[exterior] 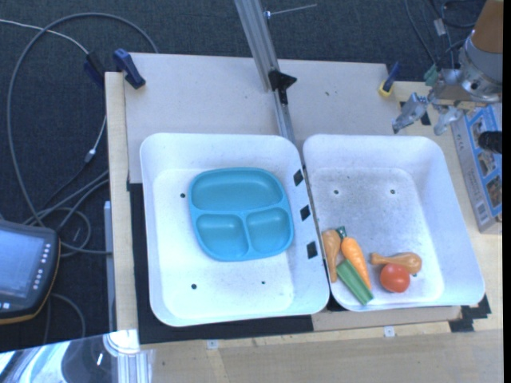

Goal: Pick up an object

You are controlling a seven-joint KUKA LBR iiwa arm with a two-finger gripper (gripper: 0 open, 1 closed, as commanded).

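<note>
While the arm reaches in from the upper right, its gripper (425, 115) hangs over the bench just beyond the far rim of the right bin (447, 174), its two fingers spread apart with nothing between them; one fingertip (403, 119) points toward the left, the other sits close beside the bin's far right corner. The objects to pick lie well apart from the gripper, gathered at the near edge of the right bin: an orange carrot (355, 260) lies aslant, with a green vegetable (354, 283) touching its near side and a paler orange piece (330, 250) just beside it against the bin's left wall; a red tomato (394, 278) rests to the right of them, touching a tan, pear-like piece (399, 260) that lies just behind it. The left bin (164, 294) holds a blue divided plate (239, 214) with three compartments, set near its middle and slightly turned; a metal pole (259, 34) crosses the bench from the far side and ends between the two bins; a blue clamp (129, 68) sits at the bench's far left corner.
</note>
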